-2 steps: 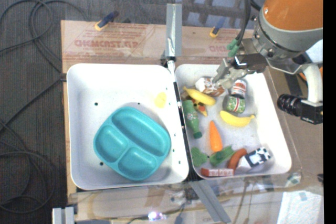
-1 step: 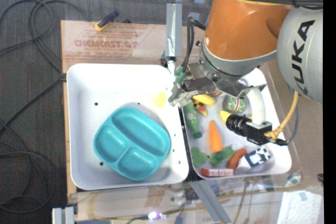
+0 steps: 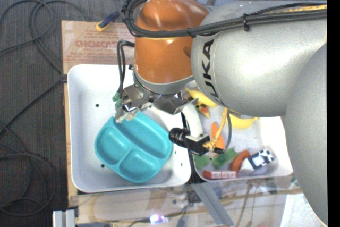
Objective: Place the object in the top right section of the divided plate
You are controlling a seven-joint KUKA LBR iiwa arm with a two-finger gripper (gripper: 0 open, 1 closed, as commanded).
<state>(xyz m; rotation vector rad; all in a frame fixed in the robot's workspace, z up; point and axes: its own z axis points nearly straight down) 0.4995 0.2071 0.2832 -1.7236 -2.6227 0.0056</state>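
Over a dark carpeted floor, I see the teal divided plate [image 3: 134, 147] lying in the left white bin [image 3: 85, 114], my gripper [image 3: 127, 106] at its upper edge, finger state impossible to tell, toy foods [image 3: 234, 159] in the right bin [image 3: 281, 165].

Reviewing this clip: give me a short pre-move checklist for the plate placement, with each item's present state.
1. Divided plate lies in the left bin: ok.
2. Plate sections are bare and open to view: ok.
3. Gripper sits over the plate's upper edge: ok.
4. Object seen between the gripper's fingers: cannot tell; the wrist hides them.
5. Which section counts as top right, given the plate lies rotated: cannot tell.
6. Remaining items lie in the right bin: ok.
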